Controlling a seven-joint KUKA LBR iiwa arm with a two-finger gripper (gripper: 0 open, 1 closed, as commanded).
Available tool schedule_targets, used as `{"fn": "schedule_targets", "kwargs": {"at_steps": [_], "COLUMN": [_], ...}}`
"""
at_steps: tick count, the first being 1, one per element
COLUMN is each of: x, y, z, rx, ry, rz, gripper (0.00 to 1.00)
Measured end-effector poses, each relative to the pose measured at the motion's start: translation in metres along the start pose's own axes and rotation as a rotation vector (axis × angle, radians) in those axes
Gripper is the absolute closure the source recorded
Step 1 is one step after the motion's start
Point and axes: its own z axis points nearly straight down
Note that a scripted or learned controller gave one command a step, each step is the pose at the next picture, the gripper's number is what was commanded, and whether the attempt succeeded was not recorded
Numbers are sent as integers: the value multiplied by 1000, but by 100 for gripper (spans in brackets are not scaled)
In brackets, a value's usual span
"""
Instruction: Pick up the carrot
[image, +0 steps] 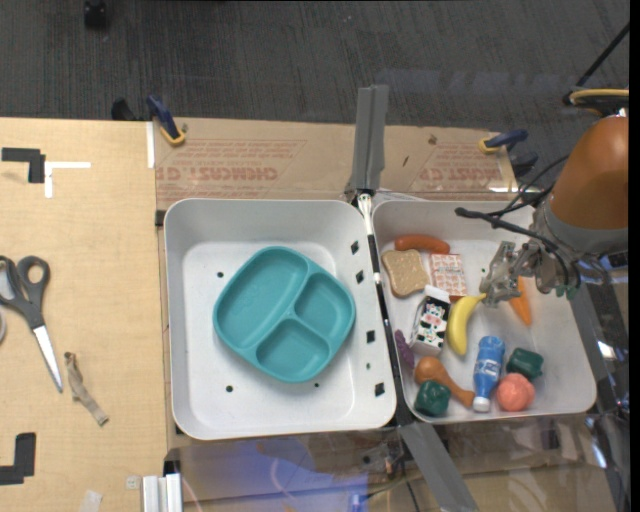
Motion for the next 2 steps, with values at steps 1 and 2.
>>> {"fn": "schedule_targets", "kwargs": {"at_steps": [1,2], "x": [-2,69], "y": [1,-36], "z": [-10,11], "rx": [1,-1], "ry": [-5,8], "rz": [-3,179], "gripper": [100,100]}}
